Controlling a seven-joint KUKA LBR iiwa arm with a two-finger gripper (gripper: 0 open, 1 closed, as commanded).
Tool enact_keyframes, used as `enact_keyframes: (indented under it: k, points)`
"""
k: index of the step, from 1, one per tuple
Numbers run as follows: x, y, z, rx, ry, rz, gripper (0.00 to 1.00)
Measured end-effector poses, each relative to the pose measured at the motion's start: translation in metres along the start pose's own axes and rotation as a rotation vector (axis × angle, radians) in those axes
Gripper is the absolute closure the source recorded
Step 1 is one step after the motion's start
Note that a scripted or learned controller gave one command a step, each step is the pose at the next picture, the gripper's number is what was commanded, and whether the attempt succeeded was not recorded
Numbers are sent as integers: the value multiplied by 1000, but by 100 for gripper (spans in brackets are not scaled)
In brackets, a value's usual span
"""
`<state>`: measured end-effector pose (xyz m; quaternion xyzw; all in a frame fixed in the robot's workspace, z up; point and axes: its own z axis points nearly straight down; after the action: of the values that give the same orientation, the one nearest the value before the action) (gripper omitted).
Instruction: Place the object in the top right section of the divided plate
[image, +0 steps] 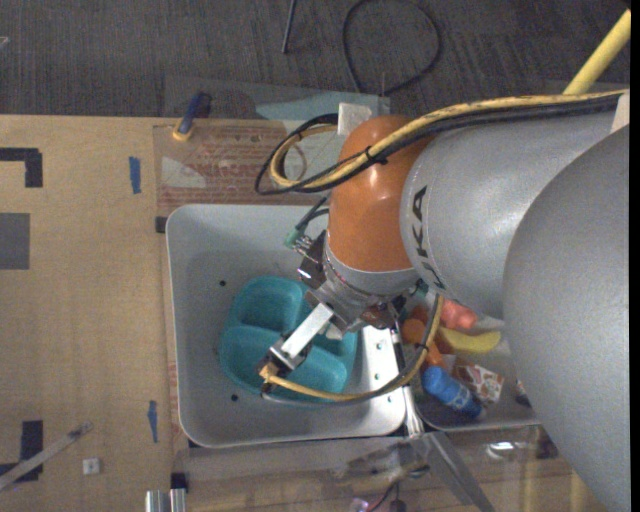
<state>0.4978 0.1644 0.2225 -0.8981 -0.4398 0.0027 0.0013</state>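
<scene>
Wooden table carries two white bins, and the grey arm reaches in from the right, covering much of both. The left bin holds the teal divided plate. The end effector hangs over the plate's right side, so the target section probably lies just beneath the wrist. Whether it is wide, narrow or carrying anything I cannot tell, because the wrist hides it. Small items, orange, yellow and blue, sit in the right bin, apart from the plate.
</scene>
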Motion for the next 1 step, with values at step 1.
enact_keyframes:
  k: [1]
  points:
    - [-23, -7, 83, 1, 0, 337, 100]
